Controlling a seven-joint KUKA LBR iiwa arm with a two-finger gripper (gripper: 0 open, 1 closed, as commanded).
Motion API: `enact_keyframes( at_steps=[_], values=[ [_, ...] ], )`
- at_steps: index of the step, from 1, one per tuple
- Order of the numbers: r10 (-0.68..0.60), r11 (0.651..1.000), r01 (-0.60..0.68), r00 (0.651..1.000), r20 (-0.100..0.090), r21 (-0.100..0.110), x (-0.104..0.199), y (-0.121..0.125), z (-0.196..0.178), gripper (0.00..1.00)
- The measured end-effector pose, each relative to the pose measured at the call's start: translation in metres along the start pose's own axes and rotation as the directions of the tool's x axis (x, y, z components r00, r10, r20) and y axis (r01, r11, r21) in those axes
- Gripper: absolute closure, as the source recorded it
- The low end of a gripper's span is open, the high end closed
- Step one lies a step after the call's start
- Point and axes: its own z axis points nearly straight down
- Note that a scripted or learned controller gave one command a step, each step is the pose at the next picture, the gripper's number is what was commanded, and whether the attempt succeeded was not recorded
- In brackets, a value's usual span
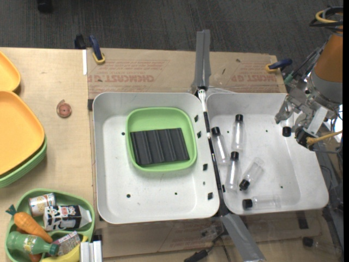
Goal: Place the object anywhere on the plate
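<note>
**Vials left of the gripper, plate beyond them**

Gripper (294, 121) hangs over the right bin's (305, 195) right edge; whether it is open or clenched cannot be told. Black-capped clear vials (238, 130) lie to its left, mostly pointing far-to-near beside the divider. Green plate (188, 119) sits in the left bin (109, 190). Cardboard (136, 75) lettering is upside down and unreadable.

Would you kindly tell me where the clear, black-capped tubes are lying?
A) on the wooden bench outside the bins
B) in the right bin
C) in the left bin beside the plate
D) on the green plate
B: the clear tubes all lie on the floor of the right bin, while the left bin holds the green plate with a dark ribbed slab on it.
</note>
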Motion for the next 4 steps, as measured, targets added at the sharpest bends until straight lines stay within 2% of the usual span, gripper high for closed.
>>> enact_keyframes(
  at_steps=[1,2,3,4],
  values=[
    [-0.099,0.995,0.099,0.995,-0.001,0.001,-0.004,-0.038,0.013,1.00],
    [-0.192,0.981,0.192,0.981,-0.002,0.001,0.007,-0.084,0.014,1.00],
    [-0.196,0.981,0.196,0.981,0.000,-0.001,0.077,-0.119,0.010,1.00],
    [-0.303,0.953,0.303,0.953,0.000,-0.001,0.149,-0.139,0.010,1.00]
  ],
)
